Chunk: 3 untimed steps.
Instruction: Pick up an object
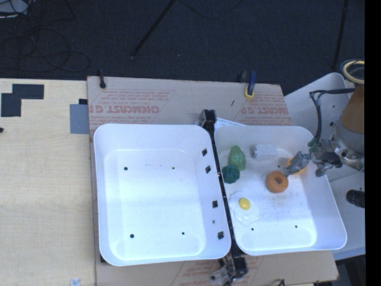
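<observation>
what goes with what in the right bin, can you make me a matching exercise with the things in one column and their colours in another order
Things:
1. doughnut-shaped ring
2. fried egg toy
3. tall lumpy piece
4. clear piece near the bin's back wall

Colours:
A. white with a yellow centre
B. see-through, whitish
C. orange-brown
D. light green

Pairs: 1-C, 2-A, 3-D, 4-B

All four lie in the right bin.
</observation>
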Each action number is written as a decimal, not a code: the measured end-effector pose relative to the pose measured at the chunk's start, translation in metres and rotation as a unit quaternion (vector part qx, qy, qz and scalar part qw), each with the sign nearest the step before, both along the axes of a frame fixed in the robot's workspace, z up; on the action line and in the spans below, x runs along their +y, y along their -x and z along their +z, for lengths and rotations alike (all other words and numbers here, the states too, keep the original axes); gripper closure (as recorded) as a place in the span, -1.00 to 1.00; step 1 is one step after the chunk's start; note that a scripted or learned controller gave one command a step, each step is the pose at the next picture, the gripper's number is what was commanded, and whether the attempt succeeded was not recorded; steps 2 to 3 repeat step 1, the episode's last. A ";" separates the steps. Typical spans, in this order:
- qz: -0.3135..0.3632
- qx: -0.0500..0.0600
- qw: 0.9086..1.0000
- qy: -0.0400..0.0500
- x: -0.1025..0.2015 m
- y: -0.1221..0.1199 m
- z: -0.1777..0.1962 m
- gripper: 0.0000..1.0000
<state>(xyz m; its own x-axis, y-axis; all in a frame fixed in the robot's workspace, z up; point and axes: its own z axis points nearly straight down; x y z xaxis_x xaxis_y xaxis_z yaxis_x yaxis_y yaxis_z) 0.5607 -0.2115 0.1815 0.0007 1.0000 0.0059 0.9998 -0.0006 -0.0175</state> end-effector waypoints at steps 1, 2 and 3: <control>-0.001 -0.008 1.000 0.003 -0.002 -0.004 0.010 -1.00; -0.001 -0.008 1.000 0.003 -0.002 -0.004 0.010 -1.00; -0.001 -0.008 1.000 0.003 -0.002 -0.004 0.010 -1.00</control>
